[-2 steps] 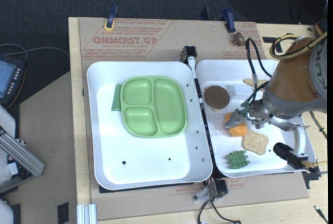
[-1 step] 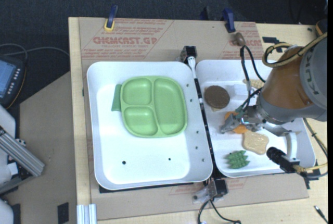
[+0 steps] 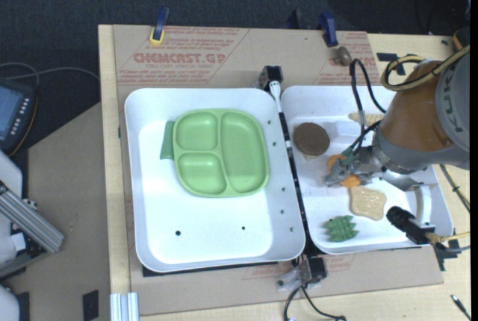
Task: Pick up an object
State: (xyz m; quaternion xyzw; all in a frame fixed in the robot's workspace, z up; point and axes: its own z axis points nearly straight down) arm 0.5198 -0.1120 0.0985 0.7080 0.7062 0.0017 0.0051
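Orange object (image 3: 349,179) under the hand (image 3: 337,172)

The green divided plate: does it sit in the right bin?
No, the green plate lies in the left bin.

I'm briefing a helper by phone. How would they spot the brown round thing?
Look in the right-hand white bin, at its upper left part near the divider. The brown disc lies there, the one round dark piece, unlike the tan slice and green sprig lower down.
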